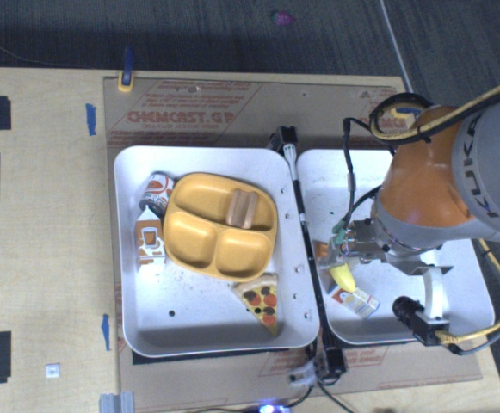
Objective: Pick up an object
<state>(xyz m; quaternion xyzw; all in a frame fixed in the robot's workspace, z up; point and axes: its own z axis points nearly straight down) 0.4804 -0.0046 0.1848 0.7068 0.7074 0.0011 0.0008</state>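
In the camera view my gripper (346, 246) hangs low over the left part of the right bin (473, 317), with the grey and orange arm (430, 188) above it. A small yellow object (342, 277) lies just below the gripper, and I cannot tell whether they touch. Next to it is a small white and red packet (358, 300). A bit of orange (321, 249) shows at the bin's left wall. The arm hides much of the right bin's floor.
The left bin (146, 317) holds a yellow divided plate (215, 231) with a brown block (242, 207) on it, a can (155, 194), an orange and white box (150, 241) and a toy pizza slice (262, 302). Cables (456, 338) trail at the lower right.
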